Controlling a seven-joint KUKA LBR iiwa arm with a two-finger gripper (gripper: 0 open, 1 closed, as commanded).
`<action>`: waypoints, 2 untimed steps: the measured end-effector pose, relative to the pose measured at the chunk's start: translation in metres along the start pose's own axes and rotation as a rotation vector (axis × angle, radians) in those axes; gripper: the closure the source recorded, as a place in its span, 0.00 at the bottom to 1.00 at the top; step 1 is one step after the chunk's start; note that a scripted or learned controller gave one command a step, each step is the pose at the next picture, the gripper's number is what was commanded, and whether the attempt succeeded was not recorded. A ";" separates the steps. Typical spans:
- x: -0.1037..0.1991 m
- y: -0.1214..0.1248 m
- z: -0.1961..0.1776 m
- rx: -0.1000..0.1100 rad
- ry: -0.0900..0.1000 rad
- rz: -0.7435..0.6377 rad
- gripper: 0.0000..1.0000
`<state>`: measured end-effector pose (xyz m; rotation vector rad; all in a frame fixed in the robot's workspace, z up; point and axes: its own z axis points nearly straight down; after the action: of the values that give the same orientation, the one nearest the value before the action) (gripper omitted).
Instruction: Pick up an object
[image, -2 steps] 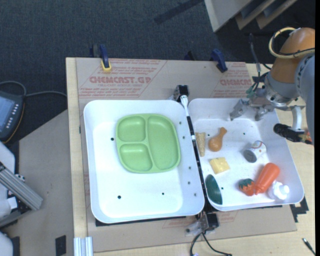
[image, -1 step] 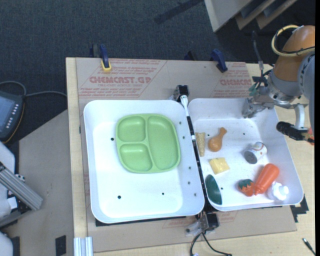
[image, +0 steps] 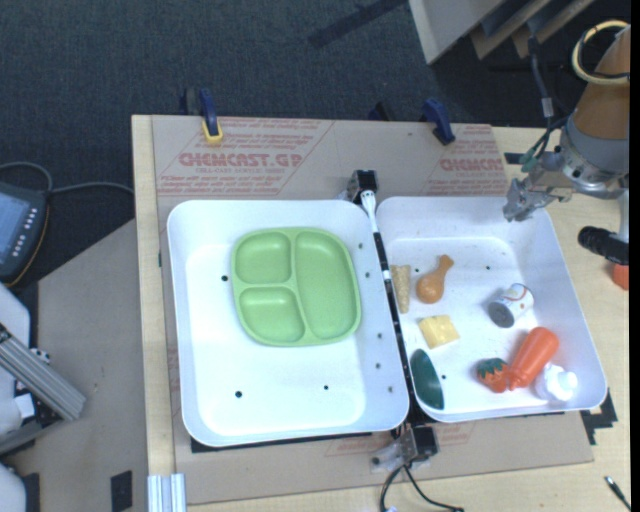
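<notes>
I see the gripper poised above the far right corner of the right bin, apart from every object; I cannot tell its state, as it is too small and blurred to read. The candidates lie loose in that bin: a chicken drumstick and cheese wedge near the left wall, a toy carrot toward the near right corner. The left bin carries a green divided plate at its centre. The board under both bins reads "CHEMCAST GP" in red; blue clamps fix its far edge.
</notes>
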<state>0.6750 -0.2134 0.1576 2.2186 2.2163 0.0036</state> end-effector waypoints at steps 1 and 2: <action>0.004 0.002 -0.064 -0.002 0.000 -0.002 1.00; 0.004 0.002 -0.068 0.001 0.000 -0.002 1.00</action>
<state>0.6770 -0.2088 0.2258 2.2172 2.2193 0.0023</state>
